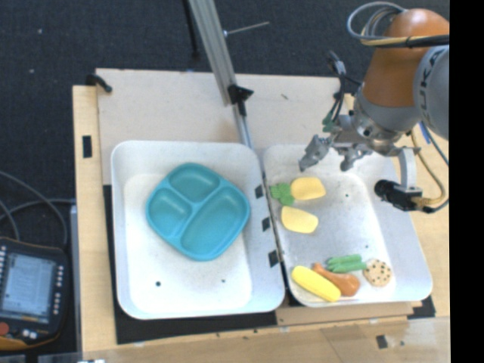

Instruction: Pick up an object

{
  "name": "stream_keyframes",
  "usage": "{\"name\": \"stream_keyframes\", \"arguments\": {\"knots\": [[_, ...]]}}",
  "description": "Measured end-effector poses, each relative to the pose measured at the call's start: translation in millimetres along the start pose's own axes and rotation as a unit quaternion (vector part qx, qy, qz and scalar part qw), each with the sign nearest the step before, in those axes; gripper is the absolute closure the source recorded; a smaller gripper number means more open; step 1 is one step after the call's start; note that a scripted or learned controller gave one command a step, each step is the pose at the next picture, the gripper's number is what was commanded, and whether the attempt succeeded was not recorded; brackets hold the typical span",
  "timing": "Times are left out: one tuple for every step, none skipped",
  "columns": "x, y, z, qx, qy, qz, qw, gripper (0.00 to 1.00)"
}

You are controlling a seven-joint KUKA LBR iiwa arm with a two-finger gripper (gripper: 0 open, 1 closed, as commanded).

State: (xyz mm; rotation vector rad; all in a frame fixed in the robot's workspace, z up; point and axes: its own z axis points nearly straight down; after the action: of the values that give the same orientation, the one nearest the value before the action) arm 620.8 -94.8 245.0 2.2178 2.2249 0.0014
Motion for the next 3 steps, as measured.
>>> {"name": "stream_keyframes", "arguments": {"knots": [[0.0,0.0,-0.1,0.000,0.000,0.000,1.0000,0.00],[-4.3,2.5,42.8,0.002,-0.002,0.002,1.0000,0.00],[-4.5,-7.6,100.7,0.003,-0.001,0.002,1.0000,0.00]]}}
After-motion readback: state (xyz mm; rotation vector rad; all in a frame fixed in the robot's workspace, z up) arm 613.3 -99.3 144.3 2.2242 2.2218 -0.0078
